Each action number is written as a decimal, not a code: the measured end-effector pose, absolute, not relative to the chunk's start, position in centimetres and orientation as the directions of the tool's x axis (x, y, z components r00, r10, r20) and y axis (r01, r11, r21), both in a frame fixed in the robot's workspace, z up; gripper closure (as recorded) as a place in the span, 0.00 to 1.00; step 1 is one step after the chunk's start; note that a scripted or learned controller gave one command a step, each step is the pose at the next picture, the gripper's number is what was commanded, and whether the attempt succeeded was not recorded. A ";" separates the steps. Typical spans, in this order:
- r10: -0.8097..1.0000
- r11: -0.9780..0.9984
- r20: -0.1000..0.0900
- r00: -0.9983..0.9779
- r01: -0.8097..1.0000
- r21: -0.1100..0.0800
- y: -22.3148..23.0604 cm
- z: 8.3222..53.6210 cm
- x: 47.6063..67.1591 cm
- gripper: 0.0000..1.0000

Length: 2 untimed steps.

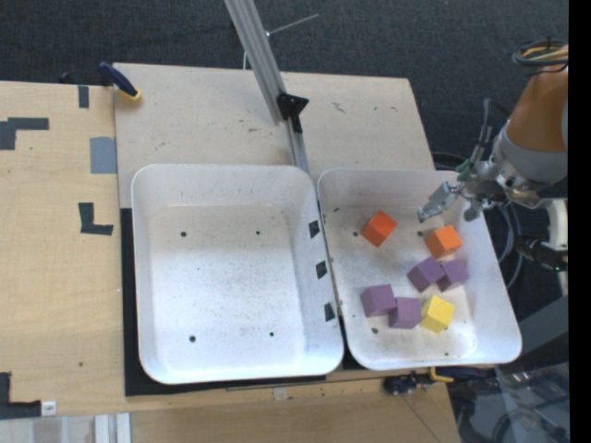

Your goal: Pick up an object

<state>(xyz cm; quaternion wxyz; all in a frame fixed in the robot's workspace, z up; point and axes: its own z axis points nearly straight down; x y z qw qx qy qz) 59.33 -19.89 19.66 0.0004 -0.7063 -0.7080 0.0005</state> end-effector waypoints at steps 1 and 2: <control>1.000 0.003 0.000 -0.003 1.000 -0.001 -19.9 19.7 59.3 0.00; 1.000 0.002 0.000 -0.002 1.000 -0.007 -20.0 13.8 59.4 0.00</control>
